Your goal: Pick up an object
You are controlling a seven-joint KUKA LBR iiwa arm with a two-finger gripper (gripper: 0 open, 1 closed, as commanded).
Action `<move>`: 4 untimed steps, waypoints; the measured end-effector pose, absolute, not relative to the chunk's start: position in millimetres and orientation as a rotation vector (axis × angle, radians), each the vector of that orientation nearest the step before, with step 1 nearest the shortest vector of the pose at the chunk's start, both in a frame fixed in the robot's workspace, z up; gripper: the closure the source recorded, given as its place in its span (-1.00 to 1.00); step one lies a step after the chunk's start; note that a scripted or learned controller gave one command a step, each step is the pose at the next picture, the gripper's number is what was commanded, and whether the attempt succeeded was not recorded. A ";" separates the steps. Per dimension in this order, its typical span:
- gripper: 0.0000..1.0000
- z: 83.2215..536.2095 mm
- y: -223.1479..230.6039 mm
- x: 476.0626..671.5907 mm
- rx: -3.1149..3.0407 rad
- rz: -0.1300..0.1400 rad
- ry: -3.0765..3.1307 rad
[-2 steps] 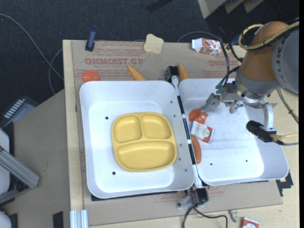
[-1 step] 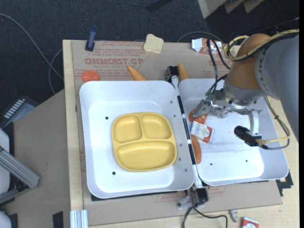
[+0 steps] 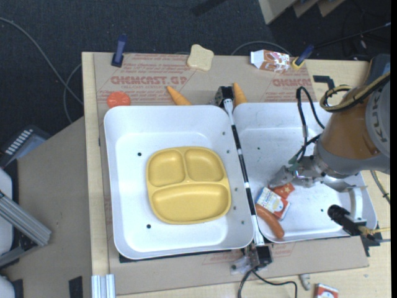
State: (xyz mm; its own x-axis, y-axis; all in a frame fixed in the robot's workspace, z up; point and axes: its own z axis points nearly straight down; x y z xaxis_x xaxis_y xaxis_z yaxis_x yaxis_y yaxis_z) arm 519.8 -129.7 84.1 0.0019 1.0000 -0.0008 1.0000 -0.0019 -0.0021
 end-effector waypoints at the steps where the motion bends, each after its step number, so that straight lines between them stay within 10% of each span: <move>1: 1.00 94.2 -128.7 520.7 -2.224 -0.001 -2.220; 2: -1.00 94.0 -128.6 520.6 -2.224 -0.001 -2.220; 3: -1.00 84.0 -91.8 499.7 -2.218 0.001 -2.220; 4: 1.00 94.0 -92.2 500.0 -2.222 0.000 -2.220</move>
